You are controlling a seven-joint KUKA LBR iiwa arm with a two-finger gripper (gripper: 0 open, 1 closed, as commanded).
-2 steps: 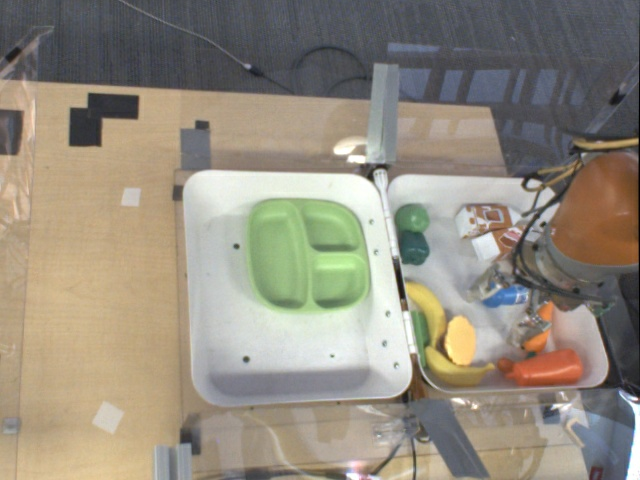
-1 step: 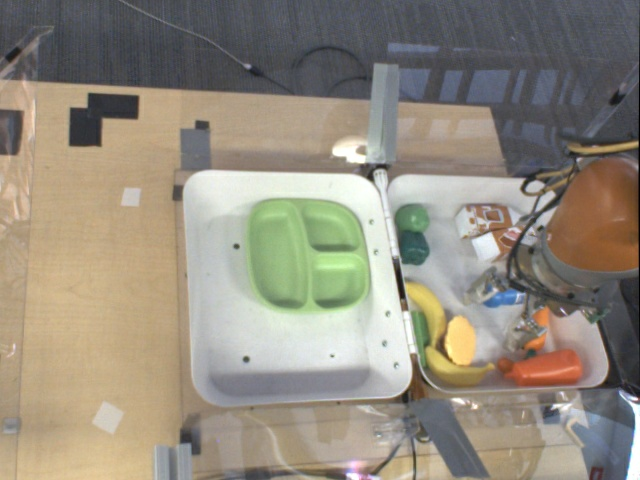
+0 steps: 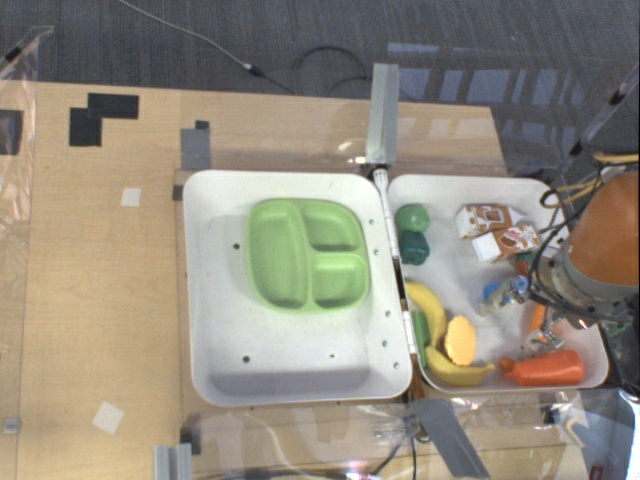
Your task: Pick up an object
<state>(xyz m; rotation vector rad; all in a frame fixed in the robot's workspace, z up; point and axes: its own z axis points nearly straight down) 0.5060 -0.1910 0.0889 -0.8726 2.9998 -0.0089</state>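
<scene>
My gripper hangs low over the front right corner of the right bin, under the grey wrist with its orange band. Just in front of it lies an orange carrot-shaped toy. A small blue object sits close to its left. Further left are a yellow banana and a round orange-yellow piece. Two brown-and-white packets lie behind the gripper. The wrist hides part of the bin's right side.
A green ball and a teal object sit by the right bin's left wall. The left bin holds a green divided plate. Dark cables hang beside the wrist.
</scene>
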